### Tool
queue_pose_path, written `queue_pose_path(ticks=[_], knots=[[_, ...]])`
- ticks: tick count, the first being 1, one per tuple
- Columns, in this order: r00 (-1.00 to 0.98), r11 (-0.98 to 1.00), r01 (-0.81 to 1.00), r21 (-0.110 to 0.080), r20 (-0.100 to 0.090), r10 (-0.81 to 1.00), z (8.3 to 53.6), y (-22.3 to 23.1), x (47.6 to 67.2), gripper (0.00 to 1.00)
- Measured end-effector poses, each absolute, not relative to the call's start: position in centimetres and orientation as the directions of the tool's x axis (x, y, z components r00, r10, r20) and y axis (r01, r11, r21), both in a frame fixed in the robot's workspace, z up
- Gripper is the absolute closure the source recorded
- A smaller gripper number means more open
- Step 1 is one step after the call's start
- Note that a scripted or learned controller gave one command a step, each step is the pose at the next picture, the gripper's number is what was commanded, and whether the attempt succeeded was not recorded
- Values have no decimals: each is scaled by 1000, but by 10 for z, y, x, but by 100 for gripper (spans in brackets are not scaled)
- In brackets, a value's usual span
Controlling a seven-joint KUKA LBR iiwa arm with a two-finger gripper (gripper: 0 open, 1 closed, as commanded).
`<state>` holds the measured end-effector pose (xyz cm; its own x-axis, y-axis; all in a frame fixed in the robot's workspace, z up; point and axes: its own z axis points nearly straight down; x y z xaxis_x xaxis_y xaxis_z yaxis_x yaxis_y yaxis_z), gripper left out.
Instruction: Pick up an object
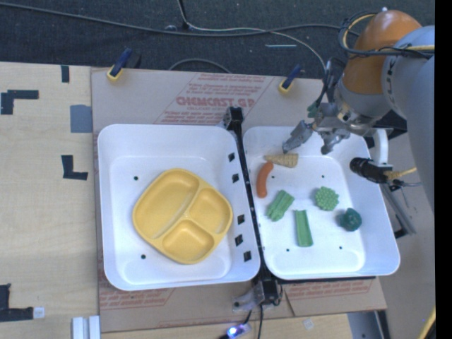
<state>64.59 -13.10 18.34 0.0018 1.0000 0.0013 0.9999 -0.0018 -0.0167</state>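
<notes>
The claw hangs with fingers apart and nothing between them over the right bin's far edge — poised above the corn piece, likely its target.

Pale wood bench w/ black tape marks on its left part; a brown cardboard sheet w/ red print lies on it, clipped at the far edge by two yellow-and-blue clamps, one near each far corner. Beyond the bench, dark grey carpet-like floor w/ thin cables running across. Light is even and soft, no hard shadows.
</notes>
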Motion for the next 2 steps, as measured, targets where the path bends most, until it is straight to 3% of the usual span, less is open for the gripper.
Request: queue_pose_path(ticks=[1,2], knots=[[-1,1,1000,-2,0,1000,193,-131,649,0],[-2,2,1000,-6,-1,1000,129,-128,650,0]])
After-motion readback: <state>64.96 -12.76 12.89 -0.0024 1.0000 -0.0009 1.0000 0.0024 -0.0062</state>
